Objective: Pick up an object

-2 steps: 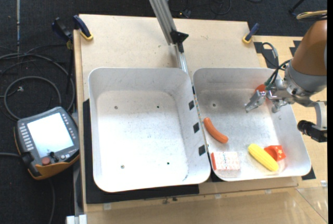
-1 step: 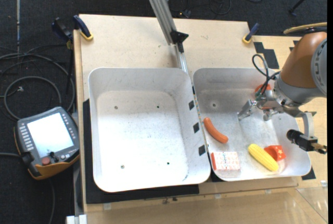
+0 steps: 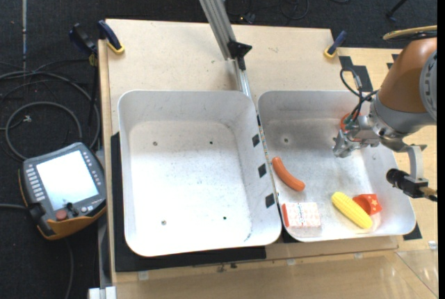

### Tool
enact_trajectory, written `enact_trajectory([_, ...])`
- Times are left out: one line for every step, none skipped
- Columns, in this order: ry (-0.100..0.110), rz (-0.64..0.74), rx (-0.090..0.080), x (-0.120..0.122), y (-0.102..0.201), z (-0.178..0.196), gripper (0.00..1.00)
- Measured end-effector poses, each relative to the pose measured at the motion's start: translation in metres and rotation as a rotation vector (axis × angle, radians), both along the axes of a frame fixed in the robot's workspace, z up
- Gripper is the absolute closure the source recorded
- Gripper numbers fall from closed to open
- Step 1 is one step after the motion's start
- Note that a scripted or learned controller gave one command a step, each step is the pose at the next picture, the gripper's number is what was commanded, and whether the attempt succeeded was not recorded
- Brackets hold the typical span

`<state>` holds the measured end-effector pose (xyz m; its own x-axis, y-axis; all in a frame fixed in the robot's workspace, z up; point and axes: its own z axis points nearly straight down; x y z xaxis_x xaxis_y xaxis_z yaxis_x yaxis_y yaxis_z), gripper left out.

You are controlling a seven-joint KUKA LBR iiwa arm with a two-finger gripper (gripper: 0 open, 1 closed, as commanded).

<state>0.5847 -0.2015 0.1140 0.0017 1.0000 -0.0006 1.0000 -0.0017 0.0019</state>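
- End effector (image 3: 343, 144) low over the upper right part of the right bin (image 3: 299, 104), near its far wall; too small and blurred to tell how it stands, and nothing seen gripped.
- Candidates all toward the near side of that bin: orange sausage (image 3: 287, 174) lying aslant near the middle, yellow corn cob (image 3: 352, 211) at the near right, red piece (image 3: 369, 204) touching the corn, small white and red box (image 3: 302, 215) at the near left corner.
- Left bin (image 3: 139, 110) of no use for this step.
- Best choice probably the sausage: apart from the rest, open floor on both sides.
- Worth squaring up across its short width, centring over its middle, then descending straight.
- Corn and red piece riskier, crowded together and close to the bin wall.
- Lift probably best kept slow; a rounded thing may well slip or roll.
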Motion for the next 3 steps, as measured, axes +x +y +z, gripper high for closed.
enact_trajectory([-0.005,0.004,-0.002,0.008,-0.001,0.062,1.0])
enact_trajectory([-0.006,0.006,-0.002,0.019,0.004,0.116,1.0])
enact_trajectory([-0.006,0.005,-0.003,0.011,0.001,0.17,1.0])
